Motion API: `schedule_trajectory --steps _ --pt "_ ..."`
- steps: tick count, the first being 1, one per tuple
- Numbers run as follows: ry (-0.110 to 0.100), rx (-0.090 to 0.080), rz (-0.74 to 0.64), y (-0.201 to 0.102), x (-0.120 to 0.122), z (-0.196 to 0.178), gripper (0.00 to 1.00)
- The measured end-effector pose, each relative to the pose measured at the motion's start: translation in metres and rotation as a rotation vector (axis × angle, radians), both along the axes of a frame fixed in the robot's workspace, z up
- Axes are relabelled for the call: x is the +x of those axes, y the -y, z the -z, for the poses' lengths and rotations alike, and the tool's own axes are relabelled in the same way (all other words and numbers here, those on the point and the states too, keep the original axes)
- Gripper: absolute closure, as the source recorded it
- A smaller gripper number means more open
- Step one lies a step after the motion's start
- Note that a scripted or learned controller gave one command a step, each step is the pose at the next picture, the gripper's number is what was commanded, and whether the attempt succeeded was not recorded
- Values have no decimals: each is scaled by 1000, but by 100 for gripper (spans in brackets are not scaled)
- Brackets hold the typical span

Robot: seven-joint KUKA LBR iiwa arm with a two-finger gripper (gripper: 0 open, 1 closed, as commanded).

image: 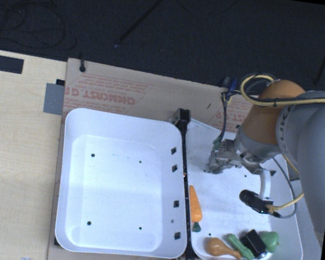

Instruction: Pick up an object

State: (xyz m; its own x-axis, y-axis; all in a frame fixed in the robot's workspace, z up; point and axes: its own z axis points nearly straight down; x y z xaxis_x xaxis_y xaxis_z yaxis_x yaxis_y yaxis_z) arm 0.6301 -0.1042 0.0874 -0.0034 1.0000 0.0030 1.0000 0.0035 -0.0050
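Note:
My gripper (215, 163) hangs low over the far left part of the right bin (225, 193), on the grey arm with its orange band. Nothing shows directly under it but bare white bin floor. An orange carrot-shaped toy (195, 205) lies along the bin's left wall, well in front of the gripper, with a small dark green bit (196, 226) at its near end. At the bin's front edge lie an orange gourd-shaped toy (220, 247), a long green object (241, 246), a black block (253, 241) and a rounded green object (269, 238).
The left bin (75, 144) sits beside the right one, and a black divider (183, 178) with clips runs between them. A black cable plug (255, 201) dangles from the arm over the right bin's middle. Cardboard lies under both bins.

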Motion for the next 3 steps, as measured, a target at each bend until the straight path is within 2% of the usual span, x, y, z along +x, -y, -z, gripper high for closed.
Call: schedule_trajectory --steps 1,2,3 --pt "11 0 -4 -73 -7 -107 100" --pt "5 -2 -2 -129 -24 -135 100" --pt "11 2 -8 -221 -55 -232 100"
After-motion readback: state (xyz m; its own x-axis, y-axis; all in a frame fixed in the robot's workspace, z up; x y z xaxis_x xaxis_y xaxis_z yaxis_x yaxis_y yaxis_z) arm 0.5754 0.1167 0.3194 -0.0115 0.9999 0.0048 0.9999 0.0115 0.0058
